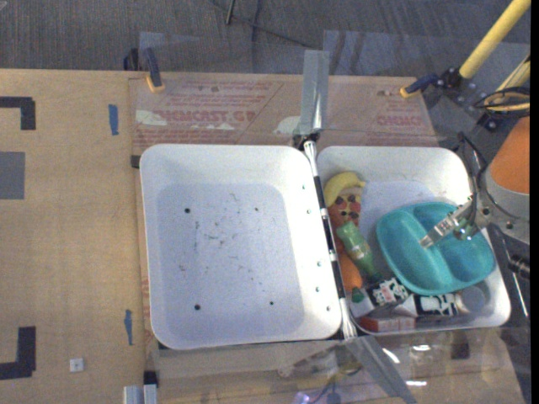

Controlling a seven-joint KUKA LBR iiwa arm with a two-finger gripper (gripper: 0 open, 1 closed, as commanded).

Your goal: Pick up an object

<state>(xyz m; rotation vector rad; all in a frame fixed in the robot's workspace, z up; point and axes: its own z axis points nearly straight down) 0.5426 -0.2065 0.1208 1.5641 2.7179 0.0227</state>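
Reaching in from the right, the gripper (445, 228) hung over the right bin (396, 160), its metal fingers (437, 230) low above the teal dish (434, 249). Whether they pinched the dish's centre ridge or merely stood beside it could not be told, nor how wide they were. That dish lay directly beneath the claw, tilted against the bin's right side: one shallow, glossy, two-part tray with rounded corners. Left of it, along the wall between the bins, lay one yellow banana (341, 184), one green bottle (357, 247) and one orange piece (348, 269), packed close together. Near the front wall sat some black-and-white printed items (388, 292), too jumbled to count. Two white bins stood side by side; the left bin (227, 242) showed only specks on its floor
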